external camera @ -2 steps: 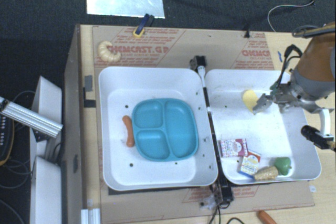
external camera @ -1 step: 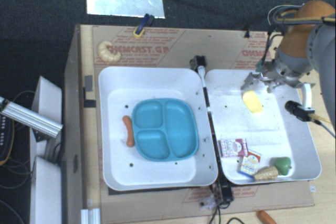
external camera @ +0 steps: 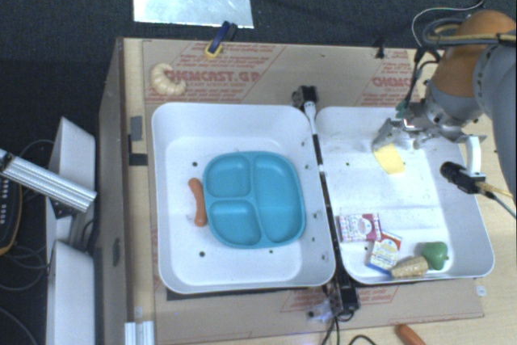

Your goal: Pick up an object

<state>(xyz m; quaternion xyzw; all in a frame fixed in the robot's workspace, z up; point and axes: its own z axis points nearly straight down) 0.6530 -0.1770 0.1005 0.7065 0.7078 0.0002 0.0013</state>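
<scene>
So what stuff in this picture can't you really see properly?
- Grey two-finger gripper over the yellow block, camera view: fingers too small and blurred to read.
- Small printed cards in the right white bin: print too small.
- Orange stick: cut off by the bottom edge.

Glossy plastic blue tray (external camera: 254, 199) in smooth white bin (external camera: 174, 174); cardboard base (external camera: 266, 69), prob. matt.

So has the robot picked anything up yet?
Not yet, by the look of it. Done: the arm has reached into the right bin, and its hand sits right above the yellow block. In hand: nothing clearly; the block looks to be lying on the bin floor. Left: grab it and lift. The hot dog and blue tray lie in the left bin.
</scene>
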